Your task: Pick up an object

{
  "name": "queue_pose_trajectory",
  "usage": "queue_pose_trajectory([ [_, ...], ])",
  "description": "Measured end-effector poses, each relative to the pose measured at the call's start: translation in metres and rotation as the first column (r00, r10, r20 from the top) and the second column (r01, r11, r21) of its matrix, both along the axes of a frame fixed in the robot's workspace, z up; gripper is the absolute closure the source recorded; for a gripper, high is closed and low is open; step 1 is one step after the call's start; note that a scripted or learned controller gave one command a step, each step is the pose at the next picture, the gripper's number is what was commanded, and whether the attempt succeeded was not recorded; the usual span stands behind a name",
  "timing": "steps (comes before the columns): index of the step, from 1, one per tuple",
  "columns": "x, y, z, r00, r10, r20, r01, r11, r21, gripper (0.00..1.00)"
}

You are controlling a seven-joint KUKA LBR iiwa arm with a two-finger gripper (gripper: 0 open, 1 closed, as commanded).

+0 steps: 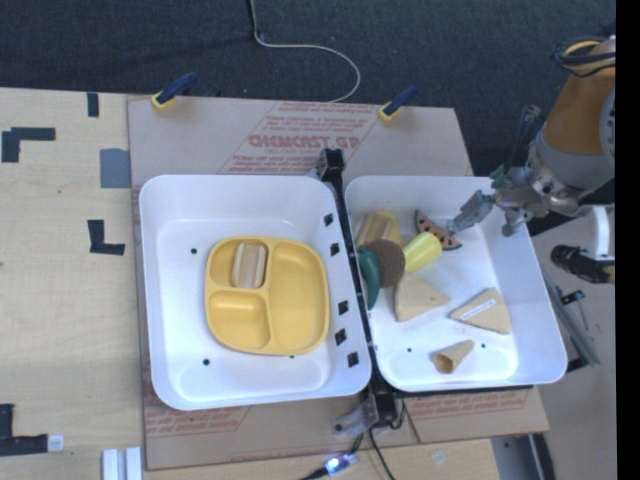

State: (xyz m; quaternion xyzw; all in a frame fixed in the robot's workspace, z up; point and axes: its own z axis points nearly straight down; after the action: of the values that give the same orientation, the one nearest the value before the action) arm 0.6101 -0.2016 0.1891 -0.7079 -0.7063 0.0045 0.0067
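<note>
Yellow plastic cylinder (422, 251) lies in right white bin (520, 298); grey two-finger gripper (488, 206) just above-right, finger state indeterminate.

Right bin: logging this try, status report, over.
Tool above the right bin, upper right, nothing held. Toy food pile lies untouched. Nothing blocks the way.

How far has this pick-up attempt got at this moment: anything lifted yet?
Nothing looks lifted. The gripper sits over the upper right corner of the right bin, with nothing visible between its fingers. The toy food pieces, such as the yellow cylinder and the cone, lie on the bin floor. Left: moving over a piece, descending, closing and lifting.
</note>
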Motion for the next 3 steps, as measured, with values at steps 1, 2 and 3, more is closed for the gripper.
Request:
queue_pose_trajectory([
  [1,0.003,0.0,0.009,1.0,0.004,0.014,-0.004,1.0,-0.003,0.0],
  [2,0.008,-0.006,-0.049,1.0,0.004,0.011,-0.004,1.0,-0.004,0.0],
  [3,0.015,-0.006,-0.077,0.999,0.005,0.039,-0.005,1.0,-0.007,0.0],
])
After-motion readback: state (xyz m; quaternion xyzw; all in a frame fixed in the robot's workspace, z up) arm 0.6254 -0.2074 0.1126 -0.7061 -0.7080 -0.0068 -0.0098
